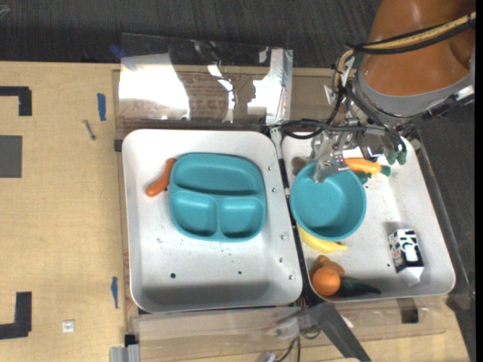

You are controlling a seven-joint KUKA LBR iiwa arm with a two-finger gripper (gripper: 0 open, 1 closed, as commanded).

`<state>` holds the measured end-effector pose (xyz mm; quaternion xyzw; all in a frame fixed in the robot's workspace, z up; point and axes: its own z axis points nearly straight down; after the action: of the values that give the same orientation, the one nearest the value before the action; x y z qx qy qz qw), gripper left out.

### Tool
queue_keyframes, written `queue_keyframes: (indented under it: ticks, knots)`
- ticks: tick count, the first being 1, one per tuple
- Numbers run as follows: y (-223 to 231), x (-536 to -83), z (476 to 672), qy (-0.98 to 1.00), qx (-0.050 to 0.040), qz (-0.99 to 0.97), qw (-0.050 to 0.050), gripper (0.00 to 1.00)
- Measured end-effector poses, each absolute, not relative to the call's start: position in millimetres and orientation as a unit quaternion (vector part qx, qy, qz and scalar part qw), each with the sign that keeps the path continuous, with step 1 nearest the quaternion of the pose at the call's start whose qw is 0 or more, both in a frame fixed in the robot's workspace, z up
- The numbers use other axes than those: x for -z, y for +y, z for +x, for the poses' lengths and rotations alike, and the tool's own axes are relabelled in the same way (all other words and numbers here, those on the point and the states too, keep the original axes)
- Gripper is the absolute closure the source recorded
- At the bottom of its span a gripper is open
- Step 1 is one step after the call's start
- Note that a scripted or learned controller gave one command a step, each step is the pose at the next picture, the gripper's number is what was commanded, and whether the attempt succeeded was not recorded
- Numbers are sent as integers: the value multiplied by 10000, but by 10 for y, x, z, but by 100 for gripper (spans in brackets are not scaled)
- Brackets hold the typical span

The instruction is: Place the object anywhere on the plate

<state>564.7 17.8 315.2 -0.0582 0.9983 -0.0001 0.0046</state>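
A teal plate (217,194) with three compartments lies in the left bin (143,270). A small orange sausage (159,180) rests against the plate's left rim, on the bin floor. My gripper (329,163) hangs over the right bin (430,240), at the far left rim of a teal bowl (329,202). Just to the right of the gripper lies a carrot (364,166) with a green tip, behind the bowl. I see nothing held in the gripper.
In the right bin a yellow banana (323,240) pokes out from under the bowl's near side. An orange fruit (326,279) and a dark green item (360,287) lie at the near edge. A black and white box (406,249) sits at the right.
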Motion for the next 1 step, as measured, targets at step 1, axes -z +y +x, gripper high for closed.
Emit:
queue_keyframes:
  ticks: [1]
  knots:
    - [229, -3949, 6400, 9789, 0, -2042, 64, 100]
